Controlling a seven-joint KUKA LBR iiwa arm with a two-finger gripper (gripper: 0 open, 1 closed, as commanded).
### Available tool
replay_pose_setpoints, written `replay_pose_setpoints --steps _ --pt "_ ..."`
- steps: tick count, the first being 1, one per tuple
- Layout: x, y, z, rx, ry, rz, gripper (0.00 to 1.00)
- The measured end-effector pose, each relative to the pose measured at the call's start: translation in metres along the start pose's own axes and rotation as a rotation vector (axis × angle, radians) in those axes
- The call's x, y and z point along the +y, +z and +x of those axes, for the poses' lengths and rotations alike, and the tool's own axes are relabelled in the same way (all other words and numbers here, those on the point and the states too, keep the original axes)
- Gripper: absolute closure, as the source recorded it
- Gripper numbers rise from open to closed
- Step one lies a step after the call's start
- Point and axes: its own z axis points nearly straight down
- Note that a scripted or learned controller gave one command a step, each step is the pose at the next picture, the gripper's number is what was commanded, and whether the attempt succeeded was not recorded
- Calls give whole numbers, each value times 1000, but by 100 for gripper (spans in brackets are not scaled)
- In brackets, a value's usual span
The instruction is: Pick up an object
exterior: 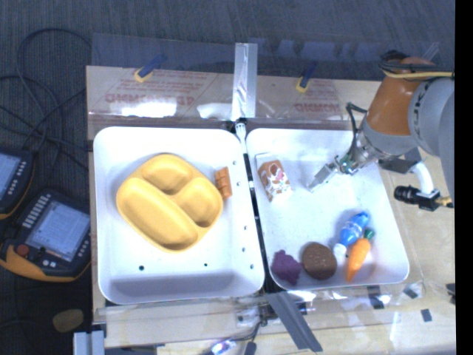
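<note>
Bins sit side by side: the left white bin (111, 272) holds a big yellow lumpy plastic mould (168, 200) and a small orange block (222, 183). The right white bin (310, 220) holds a brown-white carton (273, 179), brown ball (318, 261), purple lump (286, 266), blue-white toy (353, 230) and orange carrot (358, 257). Reaching in, the grey gripper (323, 174) hovers low beside the carton; whether its grip is parted is unclear, nothing visibly held.

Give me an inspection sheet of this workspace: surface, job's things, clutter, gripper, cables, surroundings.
Surface: bench with left bin and right bin, side by side, both white.
Job's things, right bin: small printed box near the divider; purple toy, brown round toy, carrot and blue-white toy along the near edge.
Job's things, left bin: large yellow lobed object; small orange piece beside it.
Clutter: nothing seen inside the bins.
Gripper: gripper low over the right bin's far half, right of the printed box, holding nothing.
Cables: black cables on the floor at left.
Surroundings: two handheld pendants at left; dark carpet.
</note>
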Motion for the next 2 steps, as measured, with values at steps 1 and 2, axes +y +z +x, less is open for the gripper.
replay_pose_setpoints --steps 1,2 --pt "36 1 1 6 -33 8 0" --pt "-12 -53 21 9 146 7 0"
